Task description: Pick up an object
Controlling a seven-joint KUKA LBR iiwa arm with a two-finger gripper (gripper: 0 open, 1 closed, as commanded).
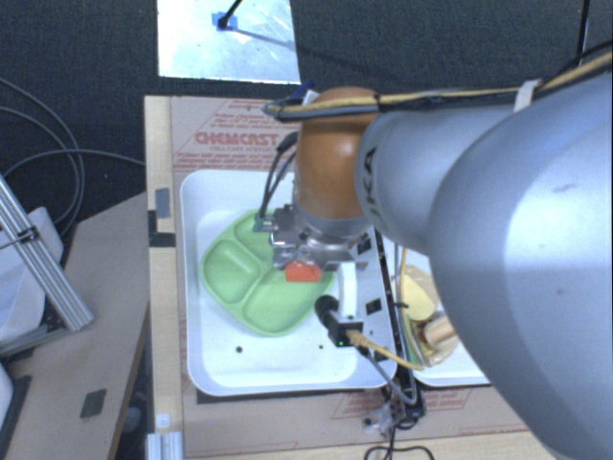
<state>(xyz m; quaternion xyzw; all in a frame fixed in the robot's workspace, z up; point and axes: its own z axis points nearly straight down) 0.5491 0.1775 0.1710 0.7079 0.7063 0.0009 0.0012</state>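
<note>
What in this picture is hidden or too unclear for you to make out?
- The claw's tips: in the camera view the arm's wrist covers them, so open or shut is unknowable.
- The green divided plate: its right part lies under the wrist.
- The small orange item: too small to identify.
- The right bin: largely covered by the grey arm; the yellowish things inside are unclear.

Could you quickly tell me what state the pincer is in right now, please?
Pincer: cannot be told; it sits low over the green divided plate in the left bin, beside a small orange piece.
</note>
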